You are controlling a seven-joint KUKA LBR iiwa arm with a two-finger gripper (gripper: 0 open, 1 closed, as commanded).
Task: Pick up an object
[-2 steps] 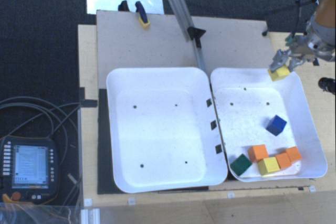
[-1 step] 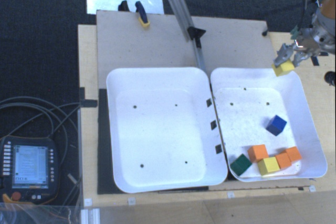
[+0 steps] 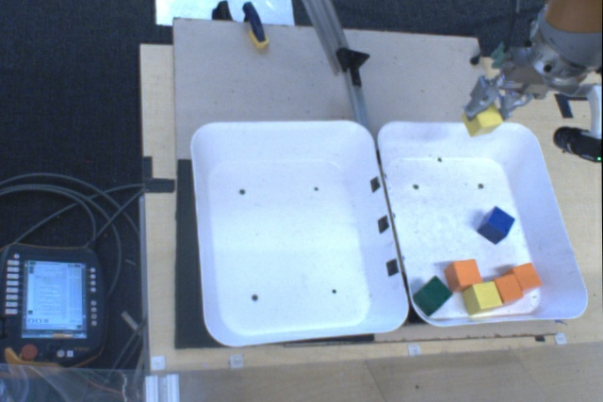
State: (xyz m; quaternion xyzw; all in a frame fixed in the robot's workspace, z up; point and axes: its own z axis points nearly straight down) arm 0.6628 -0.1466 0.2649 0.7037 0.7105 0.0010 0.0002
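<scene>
Above the far rim of the right-hand shallow white plastic bin (image 3: 558,202), the grey robot arm (image 3: 570,14) with its orange band reaches in from the right, and its hand (image 3: 488,108) hangs over the bin's back edge. A small yellow cube (image 3: 486,120) sits between the hand's fingers, so the hand appears closed on it and lifted clear of the bin floor. Down in the same bin, toward its near corner, lie a blue cube (image 3: 496,224), two orange cubes (image 3: 462,274) (image 3: 518,281), a second yellow cube (image 3: 482,297) and a dark green cube (image 3: 432,295), clustered well apart from the hand. Beside it, the left white bin (image 3: 283,231) sits on the pale table (image 3: 283,71). Judging from this, the pick looks made; the cube lies directly beneath the hand, so the next move is straight up.
</scene>
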